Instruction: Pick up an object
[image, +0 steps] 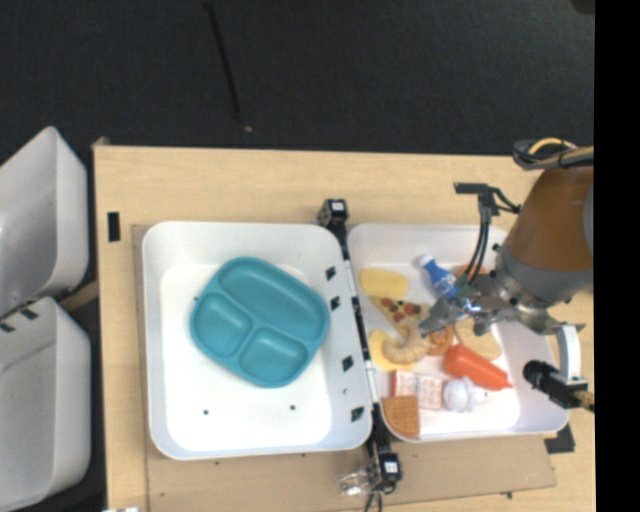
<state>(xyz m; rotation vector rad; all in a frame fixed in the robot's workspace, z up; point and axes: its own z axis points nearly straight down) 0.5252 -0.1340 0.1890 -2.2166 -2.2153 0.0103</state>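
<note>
My gripper hangs low over the middle of the right bin, reaching in from the right below the orange wrist. It sits among small toy foods. A blue bottle lies just behind it, and a yellow pizza slice lies to its left. In front of it on the left is a pale curved shrimp-like piece. An orange carrot and a white ball lie in front of it. Nothing is visibly held.
A teal divided plate lies in the left bin. A waffle piece and a pink-white packet sit at the right bin's front left. Black clips line the divider between the bins. White casings stand at far left.
</note>
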